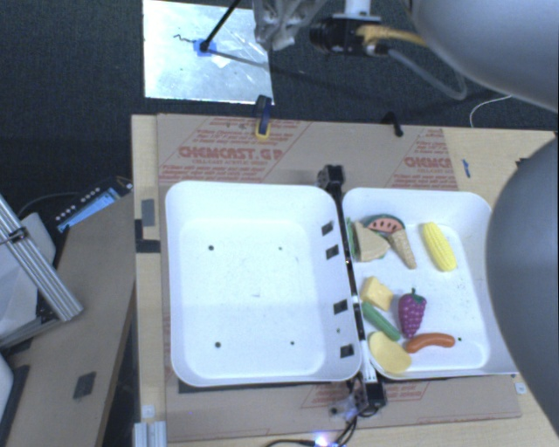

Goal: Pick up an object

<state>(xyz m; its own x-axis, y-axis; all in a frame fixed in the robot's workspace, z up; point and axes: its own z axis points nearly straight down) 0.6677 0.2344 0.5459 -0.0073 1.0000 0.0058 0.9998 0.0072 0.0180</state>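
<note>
We were at the start, nothing picked yet. The jaws point(278, 26) hung high behind the bins; we could not tell their state. The corn point(438, 245) lay far below them in the right bin point(476, 209), needing a descent.

Legible markings are confined to the protective sheet point(288, 144) that covers the bench beneath the two white bins. It carries repeated red printing. The clearest instance, behind the left bin point(249, 284), reads "CHEMCAST GP" in large outline capitals, with smaller lines above it too fine to read. A second instance of the same red mark stands behind the right bin point(472, 205), partly cut off by the bin's rim. Further red print shows at the front edge of the sheet, below the bins, too small and blurred to read. The toy foods and both bins bear no readable text.
</note>
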